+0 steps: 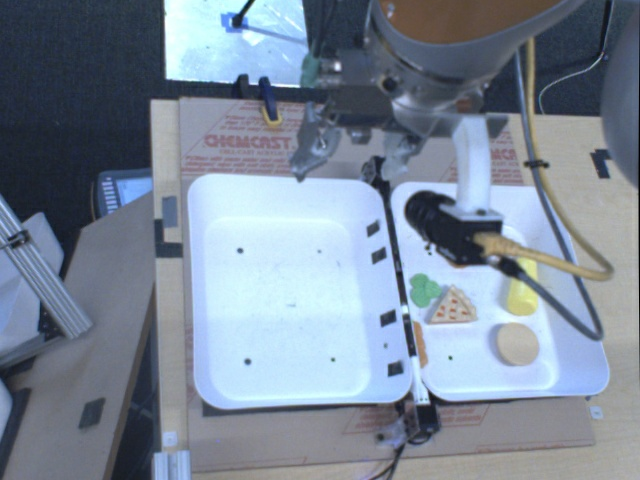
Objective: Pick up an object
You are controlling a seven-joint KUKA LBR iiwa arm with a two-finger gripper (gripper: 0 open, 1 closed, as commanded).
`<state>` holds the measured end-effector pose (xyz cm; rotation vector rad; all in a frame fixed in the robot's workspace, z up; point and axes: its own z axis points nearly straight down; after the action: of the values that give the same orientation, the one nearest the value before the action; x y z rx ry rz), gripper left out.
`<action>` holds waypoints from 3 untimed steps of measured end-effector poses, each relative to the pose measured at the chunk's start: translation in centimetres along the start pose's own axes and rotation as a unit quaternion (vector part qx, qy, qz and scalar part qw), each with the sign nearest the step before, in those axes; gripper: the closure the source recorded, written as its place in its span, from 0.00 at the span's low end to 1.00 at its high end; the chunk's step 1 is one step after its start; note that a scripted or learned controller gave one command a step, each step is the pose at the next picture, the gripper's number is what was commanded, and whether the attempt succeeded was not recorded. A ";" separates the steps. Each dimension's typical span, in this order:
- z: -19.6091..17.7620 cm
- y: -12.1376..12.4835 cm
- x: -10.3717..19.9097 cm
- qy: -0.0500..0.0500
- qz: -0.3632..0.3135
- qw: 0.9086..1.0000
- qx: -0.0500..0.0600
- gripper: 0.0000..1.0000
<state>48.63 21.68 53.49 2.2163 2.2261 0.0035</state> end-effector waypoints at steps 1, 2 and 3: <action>0.0 0.0 0.0 0.000 0.000 1.000 0.000 0.00; 0.0 0.0 0.0 0.000 0.000 1.000 0.000 0.00; 0.0 0.0 0.0 0.000 0.000 1.000 0.000 0.00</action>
<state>48.63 21.68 53.49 2.2163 2.2261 0.0035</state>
